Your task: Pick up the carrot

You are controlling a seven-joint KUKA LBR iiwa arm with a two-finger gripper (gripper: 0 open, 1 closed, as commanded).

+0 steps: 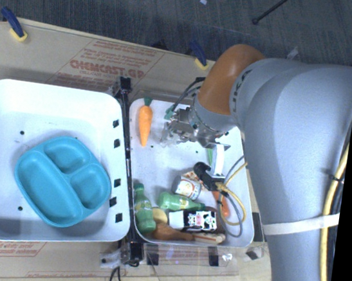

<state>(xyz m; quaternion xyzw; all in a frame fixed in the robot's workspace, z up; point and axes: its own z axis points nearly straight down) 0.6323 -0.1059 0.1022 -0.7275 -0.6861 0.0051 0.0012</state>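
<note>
Partly hidden: the arm (291,153) covers most of the right bin's (153,166) far-right side, and its body is cut off at the view's right. The gripper (179,129) shows as a dark metallic cluster below the orange band; whether its fingers are parted or closed cannot be told, and nothing is seen between them. One carrot (144,122) lies in the right bin near the left wall, toward the top edge, green top pointing up-view, just beside the gripper but apart from it. Count: two white bins; the left bin (10,120) holds one blue divided plate (61,180). Along the right bin's bottom edge sits a crowded pile (178,215): a green piece, a small printed can, a black-and-white carton, and brownish pieces. Items overlap there, so an exact count is not possible.
</note>
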